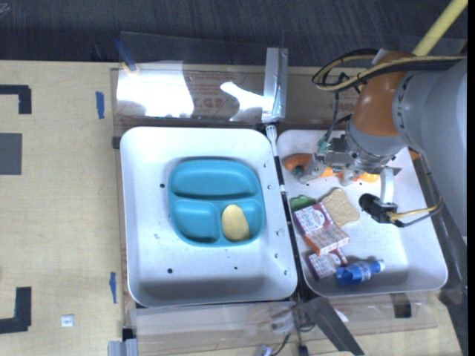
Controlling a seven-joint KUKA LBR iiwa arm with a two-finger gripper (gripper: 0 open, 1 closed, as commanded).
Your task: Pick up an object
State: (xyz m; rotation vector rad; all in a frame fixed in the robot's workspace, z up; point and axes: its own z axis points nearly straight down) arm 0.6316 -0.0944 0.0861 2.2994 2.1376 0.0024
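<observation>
**Arm parked over the cluttered bin, plenty of options to grab**

So the arm (415,117) comes in from the right and its wrist sits over the back left part of the right bin (427,262). The tool (332,156) is down near an orange item (297,162) with a greenish bit by it, close to the bin's rear wall. Honestly can't tell how wide the tool is or whether it has anything; the wrist hides too much from this angle.

Candidates in that bin: a tan slice-of-bread looking thing (342,206) near the middle, a red and white box (319,227) just left of it and touching or nearly, a second smaller red packet (323,262) below that, and a blue bottle (358,271) lying on its side near the front. There's also a small green piece (300,201) by the left wall.

My guess on handling: the bread looks like light foam or plastic, flat, so you'd pinch across its edges. The box seems stiff and light, easiest across the narrow sides. The bottle is round and probably slick, likely to roll, so squeeze across the body midway.

The left bin (141,221) holds a blue divided tray (211,191) with a yellow lemon-ish thing (235,222) in its lower right compartment. Smooth and rounded, so it might squirt out of a pinch.
</observation>
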